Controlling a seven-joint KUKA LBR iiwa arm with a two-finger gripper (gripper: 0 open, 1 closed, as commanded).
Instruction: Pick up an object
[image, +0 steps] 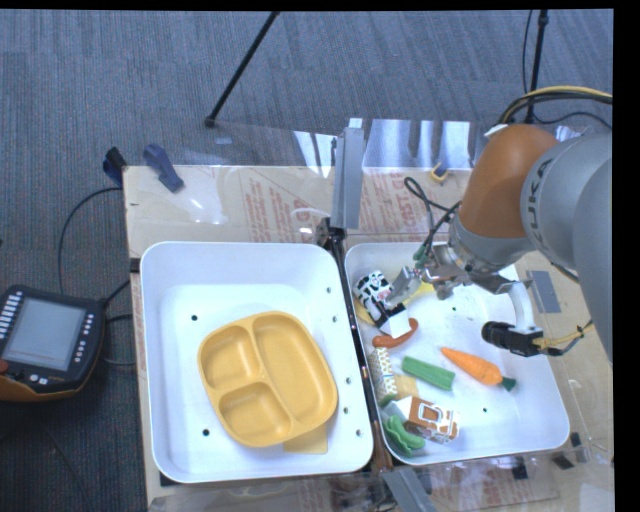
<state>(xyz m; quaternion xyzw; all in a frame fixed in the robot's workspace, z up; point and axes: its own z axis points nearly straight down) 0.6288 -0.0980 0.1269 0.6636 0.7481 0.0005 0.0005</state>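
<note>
Hovering: gripper near right bin far-left rim, beside cow toy.

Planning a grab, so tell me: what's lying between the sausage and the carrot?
In the camera view, bare white bin floor separates the sausage from the carrot.

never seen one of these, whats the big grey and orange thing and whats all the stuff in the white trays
That is a robot arm, reaching in from the right. One camera above the bench looks down at a slant. Its gripper hangs over the right bin, close to a black-and-white cow toy; whether it holds anything is unclear. That bin also has a toy carrot, a sausage, a green block and a small carton. The left bin holds a yellow divided plate. Its job is picking up an object.
</note>
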